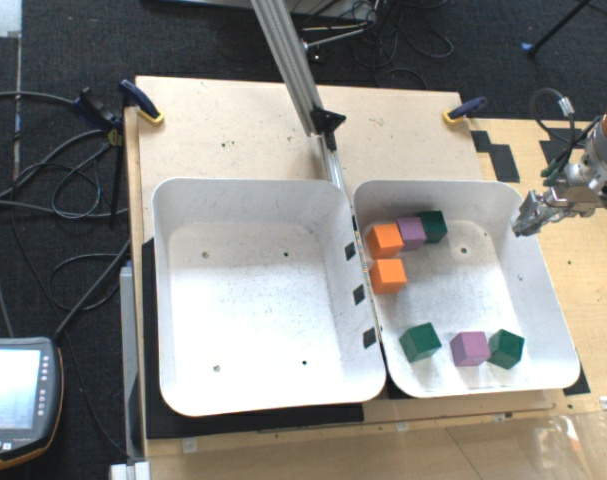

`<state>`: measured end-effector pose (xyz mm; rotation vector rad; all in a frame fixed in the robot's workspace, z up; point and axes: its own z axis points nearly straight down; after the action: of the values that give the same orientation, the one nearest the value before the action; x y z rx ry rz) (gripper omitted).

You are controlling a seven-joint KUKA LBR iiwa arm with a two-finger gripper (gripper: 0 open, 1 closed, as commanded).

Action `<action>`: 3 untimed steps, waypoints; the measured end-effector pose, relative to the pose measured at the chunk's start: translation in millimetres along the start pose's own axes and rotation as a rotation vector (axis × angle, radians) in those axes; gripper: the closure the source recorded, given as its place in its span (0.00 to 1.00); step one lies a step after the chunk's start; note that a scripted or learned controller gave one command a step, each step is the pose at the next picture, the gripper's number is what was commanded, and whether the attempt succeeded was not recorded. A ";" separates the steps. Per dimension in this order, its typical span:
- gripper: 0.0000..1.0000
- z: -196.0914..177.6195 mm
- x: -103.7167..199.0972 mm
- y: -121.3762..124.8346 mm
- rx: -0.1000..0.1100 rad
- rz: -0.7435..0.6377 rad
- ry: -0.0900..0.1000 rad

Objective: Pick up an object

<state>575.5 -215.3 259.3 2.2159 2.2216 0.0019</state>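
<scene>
Hovering over the right bin's (539,268) right rim, the claw (535,215) holds nothing visible; whether it is open I cannot tell. Blocks (388,273) hug the bin's left wall and front edge.

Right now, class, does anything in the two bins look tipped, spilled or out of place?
Nothing stands out. All seven small foam cubes sit inside the right white bin: a cluster near its upper left, three along the lower edge. None has spilled.
</scene>
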 end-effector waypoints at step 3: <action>1.00 7.0 165.7 19.3 0.005 -0.006 0.004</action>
<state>594.4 -49.6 252.0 2.2135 2.2324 0.0007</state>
